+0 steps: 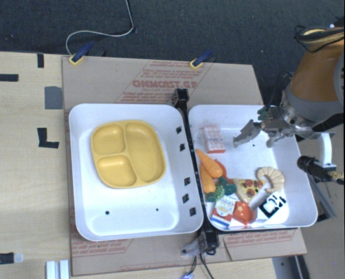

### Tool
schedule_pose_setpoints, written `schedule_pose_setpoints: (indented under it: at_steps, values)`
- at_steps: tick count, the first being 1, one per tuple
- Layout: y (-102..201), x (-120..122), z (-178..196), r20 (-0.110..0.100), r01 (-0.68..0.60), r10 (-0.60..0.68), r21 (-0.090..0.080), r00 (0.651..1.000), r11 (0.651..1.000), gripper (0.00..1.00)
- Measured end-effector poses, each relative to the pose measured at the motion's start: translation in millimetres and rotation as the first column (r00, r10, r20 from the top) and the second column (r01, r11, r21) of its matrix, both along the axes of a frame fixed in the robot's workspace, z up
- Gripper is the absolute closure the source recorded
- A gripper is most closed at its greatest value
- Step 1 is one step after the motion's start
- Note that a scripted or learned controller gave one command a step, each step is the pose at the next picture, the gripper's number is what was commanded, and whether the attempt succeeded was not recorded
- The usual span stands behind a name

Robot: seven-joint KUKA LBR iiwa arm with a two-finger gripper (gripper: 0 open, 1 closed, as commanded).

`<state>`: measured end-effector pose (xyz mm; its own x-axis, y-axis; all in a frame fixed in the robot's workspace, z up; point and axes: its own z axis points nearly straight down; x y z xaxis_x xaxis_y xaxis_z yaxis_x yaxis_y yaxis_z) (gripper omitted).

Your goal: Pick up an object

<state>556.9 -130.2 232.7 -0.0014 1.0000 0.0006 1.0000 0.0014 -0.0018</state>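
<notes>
My gripper [259,136] hangs over the upper part of the right bin [303,214], its two grey fingers [244,135] spread open with nothing between them. Below it lies a pile of toy food: an orange carrot [211,164], a green broccoli piece [223,188], a pizza slice [249,187], a pale shrimp-like piece [271,177], a black-and-white block [272,204], a red piece [242,212] and a white-blue packet [223,205]. A small pink-white packet [213,139] lies left of the gripper, apart from it.
The left bin [82,214] holds a yellow divided plate [127,154]. A black divider [187,156] runs between the bins. Both bins rest on a cardboard sheet [155,83] held by blue-yellow clips at its far edge.
</notes>
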Motion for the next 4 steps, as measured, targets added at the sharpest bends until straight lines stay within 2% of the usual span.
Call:
schedule_pose_setpoints:
  at_steps: [1,2,4]
  values:
    - [36,35,-95,-0.003,0.0,0.0,0.0,1.0,1.0,0.0]
    - [35,45,-147,0.004,0.0,0.0,-0.002,1.0,1.0,0.0]
    - [29,112,-147,0.004,-0.001,0.001,-0.001,1.0,1.0,0.0]
